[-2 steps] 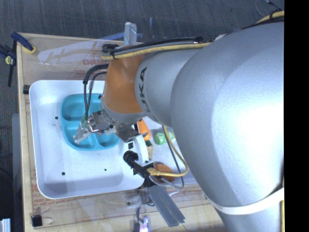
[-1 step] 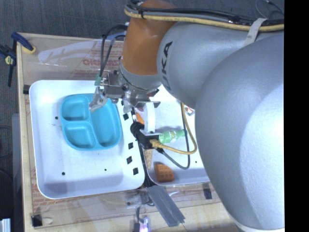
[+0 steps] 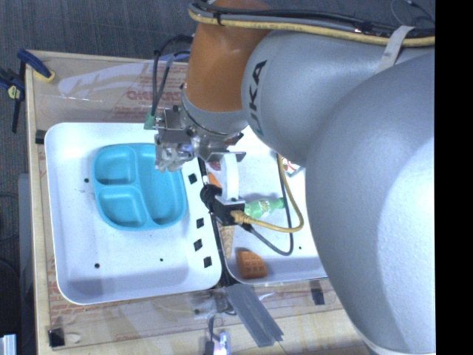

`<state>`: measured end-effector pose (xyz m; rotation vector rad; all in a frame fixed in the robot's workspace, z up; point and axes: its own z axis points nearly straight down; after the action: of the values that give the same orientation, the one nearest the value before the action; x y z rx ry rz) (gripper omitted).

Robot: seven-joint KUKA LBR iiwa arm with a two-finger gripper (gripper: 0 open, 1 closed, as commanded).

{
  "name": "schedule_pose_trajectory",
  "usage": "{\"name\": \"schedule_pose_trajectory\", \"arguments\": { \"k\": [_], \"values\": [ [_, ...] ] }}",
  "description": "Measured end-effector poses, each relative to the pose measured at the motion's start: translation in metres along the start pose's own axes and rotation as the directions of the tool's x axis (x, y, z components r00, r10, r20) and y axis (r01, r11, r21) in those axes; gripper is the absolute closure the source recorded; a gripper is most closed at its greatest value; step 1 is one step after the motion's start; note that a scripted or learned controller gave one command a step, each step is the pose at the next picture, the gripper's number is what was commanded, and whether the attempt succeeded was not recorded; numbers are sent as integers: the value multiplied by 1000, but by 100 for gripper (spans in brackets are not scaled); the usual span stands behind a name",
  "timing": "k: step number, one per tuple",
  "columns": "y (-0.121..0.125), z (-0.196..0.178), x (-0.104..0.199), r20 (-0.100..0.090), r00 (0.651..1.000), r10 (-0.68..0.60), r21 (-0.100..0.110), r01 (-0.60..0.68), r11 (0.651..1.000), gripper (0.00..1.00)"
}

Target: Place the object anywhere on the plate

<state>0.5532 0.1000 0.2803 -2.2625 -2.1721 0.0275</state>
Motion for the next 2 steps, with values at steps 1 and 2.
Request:
{"name": "schedule_pose_trajectory", "arguments": {
  "k": [1, 2],
  "values": [
    [-45, 69, -11, -7, 981, 196, -4, -196, 981, 100],
    [11, 76, -21, -8, 967, 255, -3, -255, 967, 100]
  ]
}}
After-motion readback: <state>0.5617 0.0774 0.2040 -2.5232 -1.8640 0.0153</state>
